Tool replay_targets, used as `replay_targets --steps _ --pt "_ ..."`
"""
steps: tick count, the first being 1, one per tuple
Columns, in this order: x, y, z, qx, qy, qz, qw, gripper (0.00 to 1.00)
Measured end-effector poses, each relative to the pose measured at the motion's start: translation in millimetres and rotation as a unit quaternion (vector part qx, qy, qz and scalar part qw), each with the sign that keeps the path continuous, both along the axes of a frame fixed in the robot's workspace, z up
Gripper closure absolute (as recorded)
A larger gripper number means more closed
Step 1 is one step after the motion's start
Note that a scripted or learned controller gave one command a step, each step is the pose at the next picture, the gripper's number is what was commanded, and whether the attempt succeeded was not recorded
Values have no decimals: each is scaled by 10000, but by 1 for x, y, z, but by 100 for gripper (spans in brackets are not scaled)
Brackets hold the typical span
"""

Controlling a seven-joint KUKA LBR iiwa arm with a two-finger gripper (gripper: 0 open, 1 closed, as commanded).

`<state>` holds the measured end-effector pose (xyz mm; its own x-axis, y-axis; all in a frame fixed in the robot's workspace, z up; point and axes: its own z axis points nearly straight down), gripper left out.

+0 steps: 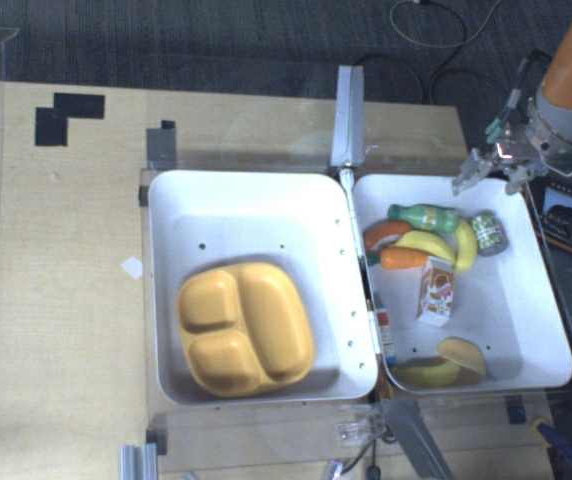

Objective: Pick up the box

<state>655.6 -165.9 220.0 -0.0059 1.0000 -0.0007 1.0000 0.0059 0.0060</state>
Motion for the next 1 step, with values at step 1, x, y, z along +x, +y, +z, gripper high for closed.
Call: replay_targets --steps 1 --pt "23 2 -101 -33 -168 123 9998 0"
